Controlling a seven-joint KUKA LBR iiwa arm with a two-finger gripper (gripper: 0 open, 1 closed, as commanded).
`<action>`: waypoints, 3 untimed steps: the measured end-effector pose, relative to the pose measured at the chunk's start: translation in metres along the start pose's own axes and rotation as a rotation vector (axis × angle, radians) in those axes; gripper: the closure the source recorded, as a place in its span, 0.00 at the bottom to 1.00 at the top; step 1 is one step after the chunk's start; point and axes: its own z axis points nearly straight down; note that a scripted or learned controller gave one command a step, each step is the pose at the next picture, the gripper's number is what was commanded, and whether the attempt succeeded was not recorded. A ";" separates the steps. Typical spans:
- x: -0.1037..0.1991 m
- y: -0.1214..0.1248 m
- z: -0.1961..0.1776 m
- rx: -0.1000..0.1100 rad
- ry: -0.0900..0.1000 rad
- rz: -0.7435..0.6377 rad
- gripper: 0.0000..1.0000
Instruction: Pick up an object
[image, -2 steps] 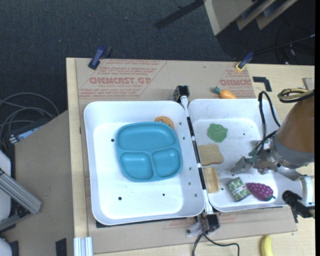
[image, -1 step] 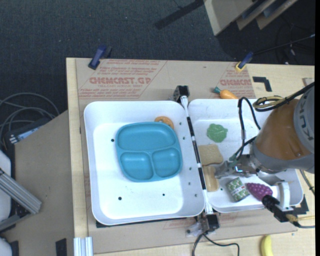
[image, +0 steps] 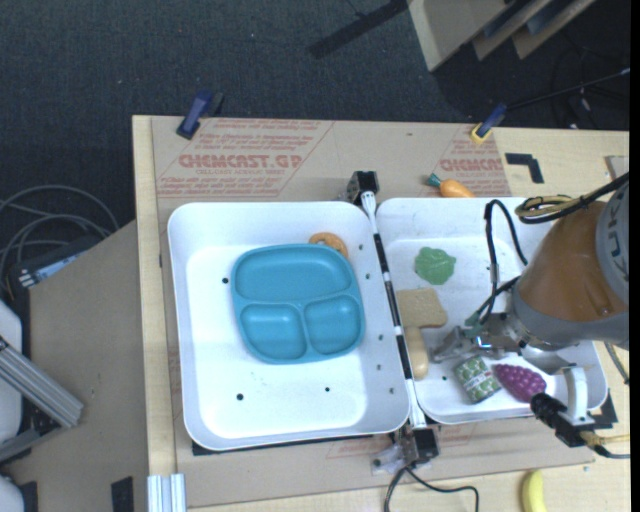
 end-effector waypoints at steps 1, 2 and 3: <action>-0.004 0.000 0.000 0.000 0.000 0.000 0.00; -0.025 0.000 -0.055 0.000 0.000 0.000 0.00; 0.011 0.000 0.000 0.002 0.002 -0.001 0.00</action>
